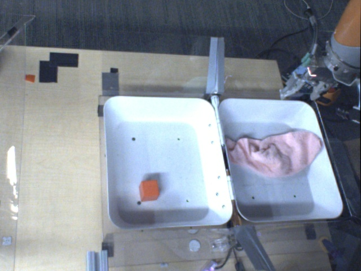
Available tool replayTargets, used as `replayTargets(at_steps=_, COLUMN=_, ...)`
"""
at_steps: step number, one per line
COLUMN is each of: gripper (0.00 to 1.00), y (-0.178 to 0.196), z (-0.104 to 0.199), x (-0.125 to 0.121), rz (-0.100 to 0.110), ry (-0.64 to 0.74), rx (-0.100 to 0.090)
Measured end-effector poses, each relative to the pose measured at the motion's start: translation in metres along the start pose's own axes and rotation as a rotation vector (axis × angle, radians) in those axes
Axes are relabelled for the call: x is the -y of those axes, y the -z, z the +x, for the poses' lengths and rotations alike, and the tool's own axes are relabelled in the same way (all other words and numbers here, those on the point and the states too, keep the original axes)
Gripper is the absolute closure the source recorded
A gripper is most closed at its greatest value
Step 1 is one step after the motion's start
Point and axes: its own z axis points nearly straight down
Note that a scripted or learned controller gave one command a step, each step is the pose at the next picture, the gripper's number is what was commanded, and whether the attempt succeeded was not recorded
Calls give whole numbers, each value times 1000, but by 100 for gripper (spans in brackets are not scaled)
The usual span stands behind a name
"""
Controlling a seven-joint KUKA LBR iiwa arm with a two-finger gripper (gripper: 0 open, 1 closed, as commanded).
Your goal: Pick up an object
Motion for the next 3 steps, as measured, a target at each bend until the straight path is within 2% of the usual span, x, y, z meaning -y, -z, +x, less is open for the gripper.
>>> replayTargets(at_steps=1, gripper=0, y=-131, z=22, x=38, rz=1, ry=-33, rx=0)
replayTargets(at_steps=2, gripper=100, y=-119, z=24, x=35, rz=-7, ry=-30, rx=0)
replayTargets(at_steps=3, gripper=0, y=-119, z=24, x=35, rz=-7, ry=-29, rx=0)
